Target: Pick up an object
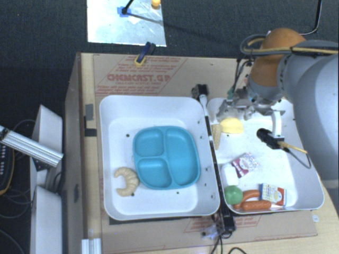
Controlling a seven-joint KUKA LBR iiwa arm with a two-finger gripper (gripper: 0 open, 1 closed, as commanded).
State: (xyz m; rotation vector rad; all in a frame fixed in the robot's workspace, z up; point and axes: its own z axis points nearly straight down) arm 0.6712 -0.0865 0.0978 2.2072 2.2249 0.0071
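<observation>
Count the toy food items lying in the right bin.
5 clearly: a yellow lemon under the gripper, an ice cream cone at the divider, a green ball and two sausages at the near edge. More may hide under the arm.

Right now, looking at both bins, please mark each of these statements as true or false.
1. The blue tray lies in the left bin. True.
2. The croissant sits inside the blue tray. False: it lies on the bin floor beside the tray.
3. The green ball is in the right bin. True.
4. The gripper hangs over the left bin. False: it is over the right bin, near the yellow object.
5. The sausages lie at the right bin's far edge. False: they lie at its near edge.
</observation>
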